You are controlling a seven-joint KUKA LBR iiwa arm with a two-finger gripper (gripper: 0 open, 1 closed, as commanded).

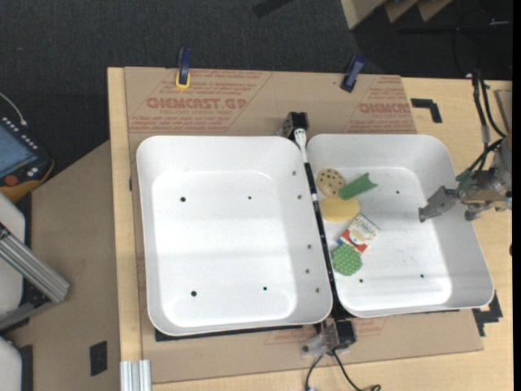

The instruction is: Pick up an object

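Several small objects lie along the left side of the right bin (pixel 423 292). A beige dotted disc (pixel 329 180) sits next to a green strip (pixel 358 186). Below them are a yellow lump (pixel 339 208), a red and white packet (pixel 359 233) and a green dotted piece (pixel 348 260). My gripper (pixel 433 205) is low over the right rim of that bin, well to the right of the objects and touching none of them. Nothing shows in its grasp.
The left bin (pixel 155 243) adjoins the right one along a black hinge strip (pixel 313 210). Both rest on a cardboard sheet (pixel 244 96) held by two clamps (pixel 184 68) at the back. Cables (pixel 488 120) hang at the right edge.
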